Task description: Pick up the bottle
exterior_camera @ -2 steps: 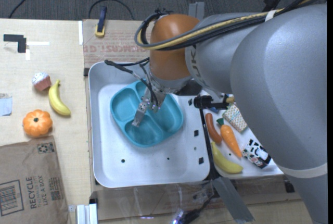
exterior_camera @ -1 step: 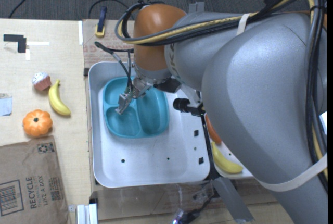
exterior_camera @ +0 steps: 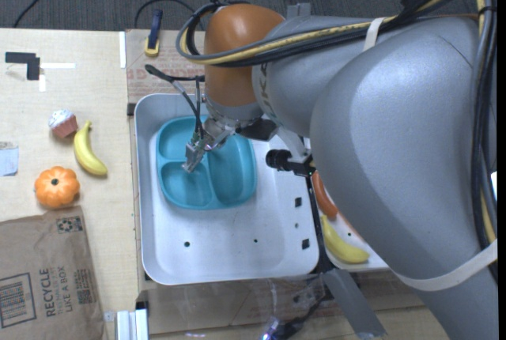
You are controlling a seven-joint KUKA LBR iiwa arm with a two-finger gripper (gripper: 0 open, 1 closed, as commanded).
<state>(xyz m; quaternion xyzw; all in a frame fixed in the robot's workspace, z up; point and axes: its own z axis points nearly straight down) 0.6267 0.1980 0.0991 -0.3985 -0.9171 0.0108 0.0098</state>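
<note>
the jaws [exterior_camera: 195, 156] hang over the blue tray [exterior_camera: 237, 180], their state i cannot tell; step is searching, next must locate the bottle

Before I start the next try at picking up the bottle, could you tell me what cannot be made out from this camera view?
- The right bin: the arm covers most of it, so a bottle there could not be seen.
- The banana and an orange-red thing in that bin: partly covered by the arm.
- The gripper over the blue tray: too small to tell whether it holds anything.
</note>
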